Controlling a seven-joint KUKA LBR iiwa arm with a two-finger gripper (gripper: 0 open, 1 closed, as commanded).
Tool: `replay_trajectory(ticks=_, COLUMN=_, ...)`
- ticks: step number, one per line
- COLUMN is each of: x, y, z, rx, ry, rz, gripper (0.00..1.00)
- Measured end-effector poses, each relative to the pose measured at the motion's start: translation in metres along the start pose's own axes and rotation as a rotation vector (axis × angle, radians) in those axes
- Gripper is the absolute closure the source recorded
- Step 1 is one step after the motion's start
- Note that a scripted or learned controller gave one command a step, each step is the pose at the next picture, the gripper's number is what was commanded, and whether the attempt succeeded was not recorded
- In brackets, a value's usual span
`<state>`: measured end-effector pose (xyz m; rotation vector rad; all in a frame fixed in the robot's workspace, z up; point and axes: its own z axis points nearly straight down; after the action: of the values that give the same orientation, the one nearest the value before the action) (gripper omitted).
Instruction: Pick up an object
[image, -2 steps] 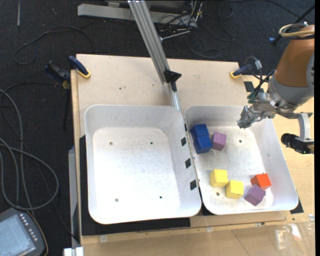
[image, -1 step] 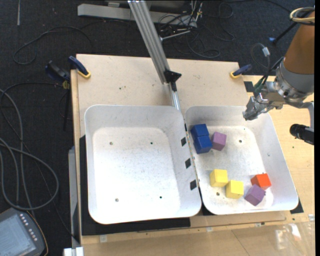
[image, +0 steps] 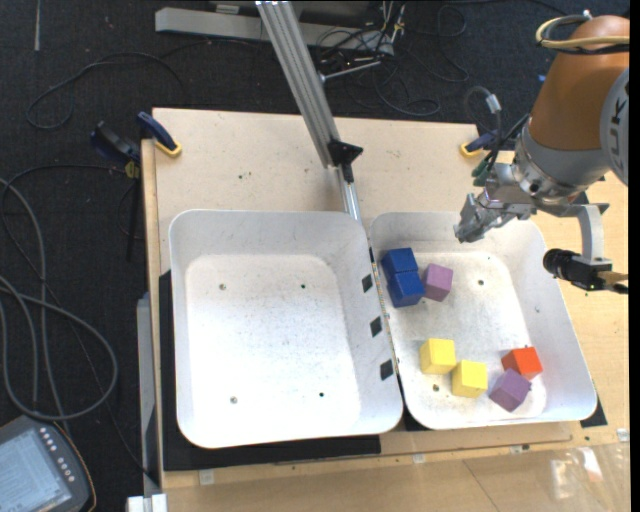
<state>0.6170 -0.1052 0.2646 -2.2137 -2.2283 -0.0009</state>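
Observation:
The right bin (image: 560, 330) holds several small blocks. A blue block (image: 402, 275) lies near its left wall, with a purple cube (image: 438, 282) touching its right side. Lower down are two yellow cubes (image: 437, 355) (image: 470, 377), an orange cube (image: 522, 361) and another purple cube (image: 510, 390). My gripper (image: 470, 228) hangs above the bin's far edge, up and to the right of the blue block, apart from every block. Nothing shows between its fingers.
The left bin (image: 200, 300) sits beside the right one on a pale bench. A slanted metal pole (image: 305, 80) comes down to the gap between the bins. Clamps (image: 160, 135) grip the bench's far corners. Cables lie on the dark floor.

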Motion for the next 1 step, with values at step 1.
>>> replay_trajectory(ticks=1, x=0.0535, y=-0.0028, z=0.0163, rx=0.002, ry=0.001, rz=-0.001, gripper=1.00)
